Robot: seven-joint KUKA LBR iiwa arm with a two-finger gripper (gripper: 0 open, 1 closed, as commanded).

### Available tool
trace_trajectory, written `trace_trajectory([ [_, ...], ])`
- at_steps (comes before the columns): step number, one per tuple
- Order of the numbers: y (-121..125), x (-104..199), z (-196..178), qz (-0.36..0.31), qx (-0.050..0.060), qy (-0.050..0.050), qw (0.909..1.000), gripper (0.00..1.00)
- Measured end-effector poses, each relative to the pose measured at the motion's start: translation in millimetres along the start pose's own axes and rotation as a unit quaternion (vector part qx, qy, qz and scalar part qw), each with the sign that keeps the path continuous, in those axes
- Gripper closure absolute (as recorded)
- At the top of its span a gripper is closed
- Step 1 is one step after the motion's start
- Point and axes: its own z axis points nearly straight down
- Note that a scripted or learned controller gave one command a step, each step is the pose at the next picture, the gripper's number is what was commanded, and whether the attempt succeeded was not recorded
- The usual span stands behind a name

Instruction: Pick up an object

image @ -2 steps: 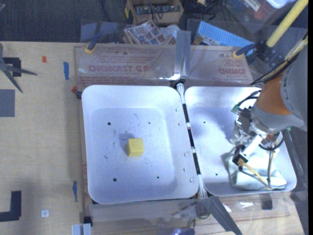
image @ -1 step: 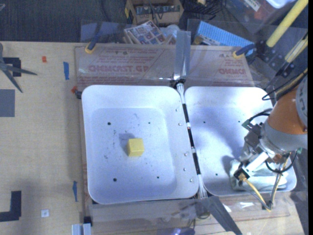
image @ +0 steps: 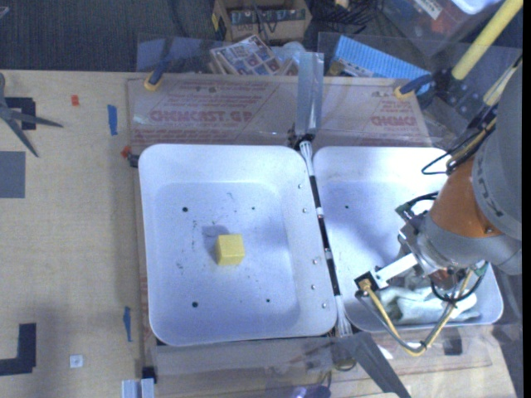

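Yellow block [image: 231,249] is the one loose thing to pick; it sits alone near the middle of the left bin [image: 166,172], flat on the floor and well apart from every wall. A faint shadow lies just behind it.

The arm [image: 489,197], grey with its orange band, reaches in over the right bin [image: 357,181] and hangs low above that bin's near corner. The gripper [image: 415,293] points down there among cables and a pale fitting; whether it is wide or narrow cannot be told from this angle, and nothing can be seen held in it. Something whitish lies on the bin floor under the wrist, too blurred to name.

By the look of it the pick is not made: the block rests untouched in the other bin. If the block is the aim, the next move calls for the arm to lift clear of the right bin's wall, cross the ridge [image: 319,239] between the two bins, centre over the block and come straight down with the jaws set either side of it.

Behind the bins a clear sheet [image: 216,110] carries reddish mirrored lettering, which cannot be read with any certainty. A printed packet [image: 245,56] lies beyond it, its print too small to make out.
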Motion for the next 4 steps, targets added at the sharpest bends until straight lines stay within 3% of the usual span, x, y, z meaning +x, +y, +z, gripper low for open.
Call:
trace_trajectory([
  [1,-25.2,11.1,-94.7,0.111,0.006,-0.005,0.9937,1.00],
  [2,-25.6,12.2,-104.0,0.110,0.006,-0.006,0.9939,1.00],
  [3,-70.6,38.9,-145.5,-0.014,0.005,-0.003,0.9999,1.00],
  [4,-47.3,47.7,-94.6,0.160,0.006,-0.006,0.9871,1.00],
])
